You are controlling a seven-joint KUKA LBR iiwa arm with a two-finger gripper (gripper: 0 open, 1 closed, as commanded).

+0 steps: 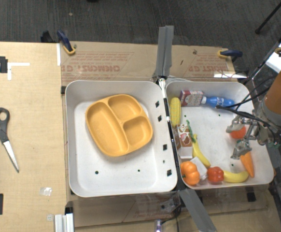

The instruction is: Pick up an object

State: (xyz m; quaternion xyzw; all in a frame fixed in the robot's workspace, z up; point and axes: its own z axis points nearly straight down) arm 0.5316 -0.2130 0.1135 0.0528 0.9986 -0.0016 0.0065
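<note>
My gripper hangs over the right side of the right bin, reaching in from the right. Its two metal fingers stand apart, so it is open. A small red-orange object lies between them, close to the upper finger. A carrot lies just below the lower finger. Along the bin's front wall sit a banana, a tomato and two oranges. I cannot tell whether the red-orange object rests on the bin floor.
On the right bin's left side are a corn cob, a brown packet and a second banana. A carton and a blue bottle lie at its back. A yellow divided plate fills the left bin. Scissors lie on the bench.
</note>
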